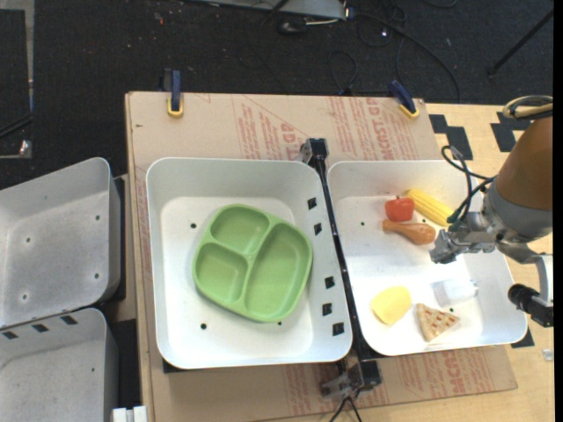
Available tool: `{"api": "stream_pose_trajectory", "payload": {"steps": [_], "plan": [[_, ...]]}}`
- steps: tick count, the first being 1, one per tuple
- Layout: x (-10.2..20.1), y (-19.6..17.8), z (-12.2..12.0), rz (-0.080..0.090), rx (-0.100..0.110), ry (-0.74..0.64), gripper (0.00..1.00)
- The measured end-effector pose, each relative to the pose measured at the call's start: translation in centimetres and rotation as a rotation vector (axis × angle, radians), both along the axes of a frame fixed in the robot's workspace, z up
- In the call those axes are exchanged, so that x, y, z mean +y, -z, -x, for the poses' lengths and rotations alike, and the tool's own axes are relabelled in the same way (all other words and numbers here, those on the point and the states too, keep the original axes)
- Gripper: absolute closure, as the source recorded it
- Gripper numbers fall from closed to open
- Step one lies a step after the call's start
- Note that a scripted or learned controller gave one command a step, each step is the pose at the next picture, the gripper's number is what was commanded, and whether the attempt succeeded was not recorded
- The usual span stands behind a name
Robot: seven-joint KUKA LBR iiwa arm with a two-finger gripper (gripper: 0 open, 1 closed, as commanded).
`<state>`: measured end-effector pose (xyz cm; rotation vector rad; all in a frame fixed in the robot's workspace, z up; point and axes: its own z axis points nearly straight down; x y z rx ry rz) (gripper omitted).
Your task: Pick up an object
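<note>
In my right bin (352,262) lie the things I could lift: a red tomato (399,208) touching a yellow corn cob (430,206), with an orange-brown drumstick (409,230) lying flat just below them. Nearer the front sit a pale yellow round piece (391,305), a tan wedge-shaped slice (436,321) and a small white block (453,290).

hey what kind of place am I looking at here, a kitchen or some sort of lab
Most likely a robotics lab, not a kitchen: two white bins are clamped to a cardboard-topped bench, a robot arm reaches over toy food like the corn, and cables trail across the dark floor.
</note>
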<state>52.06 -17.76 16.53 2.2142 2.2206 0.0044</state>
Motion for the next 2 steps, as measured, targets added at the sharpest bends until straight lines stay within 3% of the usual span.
{"api": "stream_pose_trajectory", "payload": {"steps": [2], "plan": [[0.1,-6.8,0.0,0.0,0.002,-0.001,1.0]]}}
